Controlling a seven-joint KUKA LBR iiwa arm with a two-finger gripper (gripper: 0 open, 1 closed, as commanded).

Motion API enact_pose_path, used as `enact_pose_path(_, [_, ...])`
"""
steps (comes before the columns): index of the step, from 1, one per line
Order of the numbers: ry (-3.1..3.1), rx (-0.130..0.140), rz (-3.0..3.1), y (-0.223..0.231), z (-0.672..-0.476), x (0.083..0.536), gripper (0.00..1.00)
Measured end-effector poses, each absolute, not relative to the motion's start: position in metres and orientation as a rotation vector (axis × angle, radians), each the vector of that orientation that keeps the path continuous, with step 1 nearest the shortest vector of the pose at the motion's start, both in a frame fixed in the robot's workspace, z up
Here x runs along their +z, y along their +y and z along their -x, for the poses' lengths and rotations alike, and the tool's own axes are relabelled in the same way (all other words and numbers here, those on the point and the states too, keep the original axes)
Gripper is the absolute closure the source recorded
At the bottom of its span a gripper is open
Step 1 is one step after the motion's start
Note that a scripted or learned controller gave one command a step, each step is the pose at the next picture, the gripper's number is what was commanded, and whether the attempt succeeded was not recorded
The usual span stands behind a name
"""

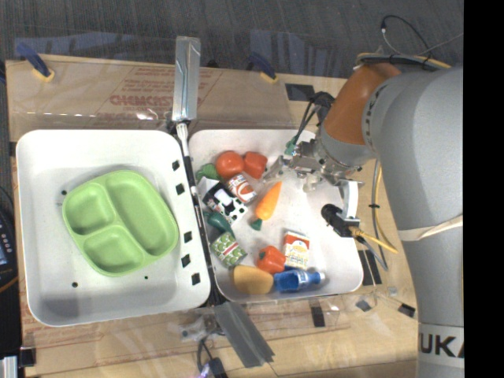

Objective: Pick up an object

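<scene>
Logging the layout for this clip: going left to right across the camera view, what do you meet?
Green divided plate → checkered green packet → toy carrot → small orange-and-white carton → end effector.

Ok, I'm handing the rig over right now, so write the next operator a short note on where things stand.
Gripper: over the upper part of the right bin, near the carrot; nothing visibly held.
Things: carrot, tomato, blue bottle and other toy food all lie in the right bin. The left bin holds the green divided plate.
Done: no object picked.
Left: grasp one and lift it.
</scene>
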State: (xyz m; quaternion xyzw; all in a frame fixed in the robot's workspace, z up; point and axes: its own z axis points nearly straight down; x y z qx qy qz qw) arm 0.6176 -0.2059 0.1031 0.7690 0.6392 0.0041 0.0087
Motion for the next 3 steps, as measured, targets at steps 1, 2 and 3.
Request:
enact_pose_path(1, [2.009, -0.004, -2.418, -0.181, -0.584, 0.092, 0.0])
enact_pose_path(2, [2.015, -0.006, -2.415, -0.181, -0.584, 0.101, 1.0])
enact_pose_path(3, [2.209, 0.0, -2.234, -0.184, -0.536, 0.204, 1.0])
